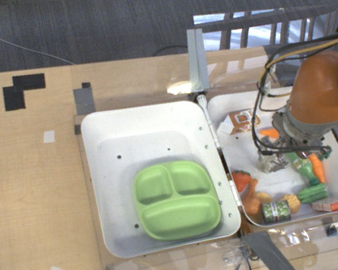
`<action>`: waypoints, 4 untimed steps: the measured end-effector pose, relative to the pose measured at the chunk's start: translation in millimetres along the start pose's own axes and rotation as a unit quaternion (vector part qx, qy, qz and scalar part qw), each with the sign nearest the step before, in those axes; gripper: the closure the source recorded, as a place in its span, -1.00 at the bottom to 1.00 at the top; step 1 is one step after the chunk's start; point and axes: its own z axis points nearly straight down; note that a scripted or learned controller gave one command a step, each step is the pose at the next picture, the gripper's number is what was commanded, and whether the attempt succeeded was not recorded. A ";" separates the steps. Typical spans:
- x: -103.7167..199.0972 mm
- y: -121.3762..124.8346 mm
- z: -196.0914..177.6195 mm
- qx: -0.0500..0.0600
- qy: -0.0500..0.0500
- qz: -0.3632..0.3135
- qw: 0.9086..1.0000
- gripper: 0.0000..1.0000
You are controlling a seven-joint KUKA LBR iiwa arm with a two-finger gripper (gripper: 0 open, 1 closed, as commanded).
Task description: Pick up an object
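Note:
The right bin [234, 105] holds several toy food items: a red and orange piece [245, 184] at its left wall, a green can [275, 211], a small corn cob [291, 201], a green vegetable [312, 192], an orange carrot [318, 168] and a flat red piece [331, 205]. An orange-and-white card [241, 120] lies near the bin's back. My gripper [276, 162] hangs low over the middle of this bin, under the orange wrist band [319, 89], just left of the carrot and a green piece [302, 166]. I see nothing between its fingers.
The left bin [103, 141] carries a green divided plate [176, 198] in its front half. A metal post [196, 57] rises behind the seam between the bins. Cables [260, 110] loop beside the wrist.

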 end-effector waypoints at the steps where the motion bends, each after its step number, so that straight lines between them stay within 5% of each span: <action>1: -40.3 -58.0 3.3 -0.001 0.002 0.059 0.998 -1.00; 2: 8.3 -38.8 1.1 -0.001 0.002 0.051 0.999 -1.00; 3: -48.0 -28.7 2.8 -0.001 0.001 0.076 0.997 -1.00; 4: -19.7 -27.5 1.5 -0.001 0.001 -0.032 0.999 -1.00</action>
